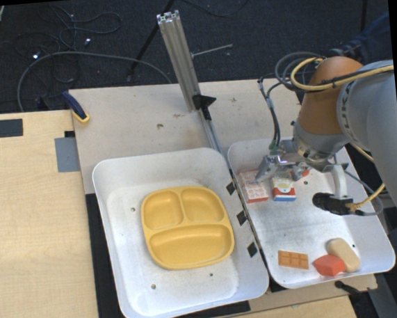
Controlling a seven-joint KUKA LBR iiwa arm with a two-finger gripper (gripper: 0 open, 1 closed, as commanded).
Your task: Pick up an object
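My gripper (283, 172) hangs low over the back of the right bin (376, 260), its fingers spread open. Just below and between them stands a small white carton with blue and red print (283, 193); I cannot tell whether the fingers touch it. A red and white box (252, 186) lies close to the carton's left, by the bin's left wall. At the bin's front lie a brown cracker (293, 259), a red block (329, 266) and a tan bread-like piece (343, 252).
The left bin (118, 267) holds a yellow divided plate (187, 226). A metal post (180, 58) rises behind the bins, with a rod slanting down between them. Cables loop around the arm's wrist at the right.
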